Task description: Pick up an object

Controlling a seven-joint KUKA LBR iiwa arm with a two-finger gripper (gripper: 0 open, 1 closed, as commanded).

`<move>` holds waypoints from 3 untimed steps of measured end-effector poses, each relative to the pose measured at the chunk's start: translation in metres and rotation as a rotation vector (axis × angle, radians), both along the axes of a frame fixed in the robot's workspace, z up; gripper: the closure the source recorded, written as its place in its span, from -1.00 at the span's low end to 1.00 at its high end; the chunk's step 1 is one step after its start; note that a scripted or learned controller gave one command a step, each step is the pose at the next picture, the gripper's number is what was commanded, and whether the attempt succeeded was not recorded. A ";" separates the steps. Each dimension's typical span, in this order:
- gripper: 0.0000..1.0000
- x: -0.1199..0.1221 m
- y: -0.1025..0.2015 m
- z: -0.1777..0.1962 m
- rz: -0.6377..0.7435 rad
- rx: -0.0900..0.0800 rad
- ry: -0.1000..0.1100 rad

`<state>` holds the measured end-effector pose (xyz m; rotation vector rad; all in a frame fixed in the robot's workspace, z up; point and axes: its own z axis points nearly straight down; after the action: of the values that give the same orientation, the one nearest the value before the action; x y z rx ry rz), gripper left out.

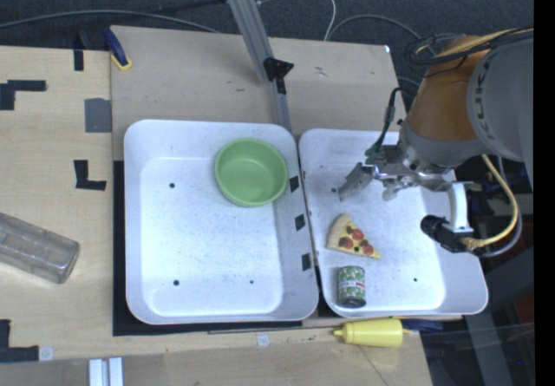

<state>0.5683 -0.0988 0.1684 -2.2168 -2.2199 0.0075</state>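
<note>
While arm reaches in over right bin (pixel 434 293), we see gripper (pixel 371 182) above its far half, metal fingers spread apart, nothing between them. Wedge-shaped pizza slice toy (pixel 352 238), red-dotted, lies mid-bin, just clear of fingers. Small green cylindrical can (pixel 351 285) sits near front edge. Round green bowl (pixel 251 172), smooth plastic, rests at far right corner of left bin (pixel 173 289). Yellow squeeze bottle (pixel 373 333) lies on bench beside front rim.

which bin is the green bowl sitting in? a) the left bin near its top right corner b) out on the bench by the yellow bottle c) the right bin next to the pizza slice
a, since the green bowl sits in the left bin near its upper right corner, while the pizza slice lies in the right bin.
</note>
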 end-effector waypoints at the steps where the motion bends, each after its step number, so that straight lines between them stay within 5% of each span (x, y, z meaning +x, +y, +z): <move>1: -1.00 0.002 -0.005 -0.062 -0.001 0.000 0.002; 2: 1.00 0.004 -0.003 -0.049 0.002 0.001 -0.003; 3: 1.00 0.005 -0.001 0.014 0.000 0.000 -0.011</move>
<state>0.5737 -0.0997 0.1828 -2.2220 -2.2260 -0.0047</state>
